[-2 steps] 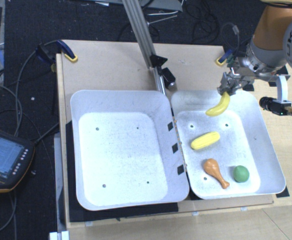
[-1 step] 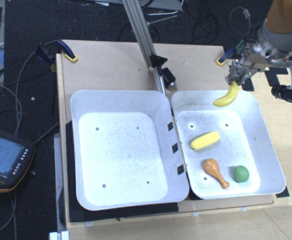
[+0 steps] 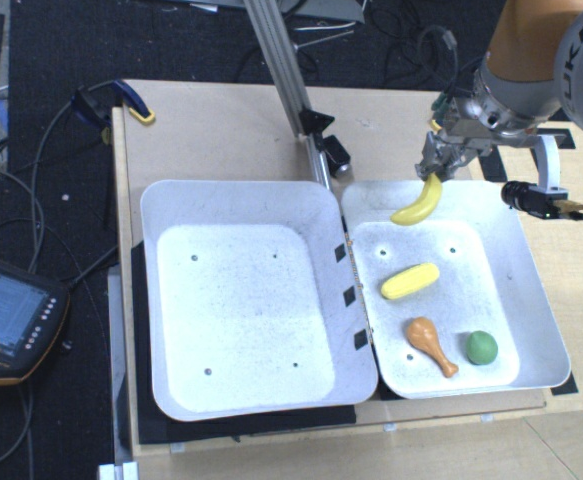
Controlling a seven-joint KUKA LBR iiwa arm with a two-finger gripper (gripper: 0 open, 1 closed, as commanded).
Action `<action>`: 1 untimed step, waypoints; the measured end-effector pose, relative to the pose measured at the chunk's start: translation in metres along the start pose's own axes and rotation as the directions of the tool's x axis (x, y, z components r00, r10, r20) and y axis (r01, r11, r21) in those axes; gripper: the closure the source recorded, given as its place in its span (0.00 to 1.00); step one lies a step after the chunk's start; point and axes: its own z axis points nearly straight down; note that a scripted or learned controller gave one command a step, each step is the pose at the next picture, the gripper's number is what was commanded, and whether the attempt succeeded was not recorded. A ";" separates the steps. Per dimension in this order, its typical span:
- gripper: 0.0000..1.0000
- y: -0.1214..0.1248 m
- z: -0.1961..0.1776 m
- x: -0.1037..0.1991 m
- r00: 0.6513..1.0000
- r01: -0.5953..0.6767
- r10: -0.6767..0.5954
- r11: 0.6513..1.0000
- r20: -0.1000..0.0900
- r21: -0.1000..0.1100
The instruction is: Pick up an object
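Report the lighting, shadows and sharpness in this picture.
Camera view: even, soft light with no harsh glare on the white bins; the banana hanging from the gripper casts a faint shadow on the right bin's wall; the corn cob, drumstick and green ball look reasonably sharp; the arm's upper part is slightly soft and overbright.

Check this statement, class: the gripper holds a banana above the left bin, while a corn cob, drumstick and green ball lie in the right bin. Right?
Wrong bin. The camera view shows the gripper holding the banana above the right bin, where the corn cob, drumstick and green ball lie.
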 end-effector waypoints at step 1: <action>1.00 -0.002 0.020 0.053 1.000 0.001 -0.001 1.000 0.000 0.000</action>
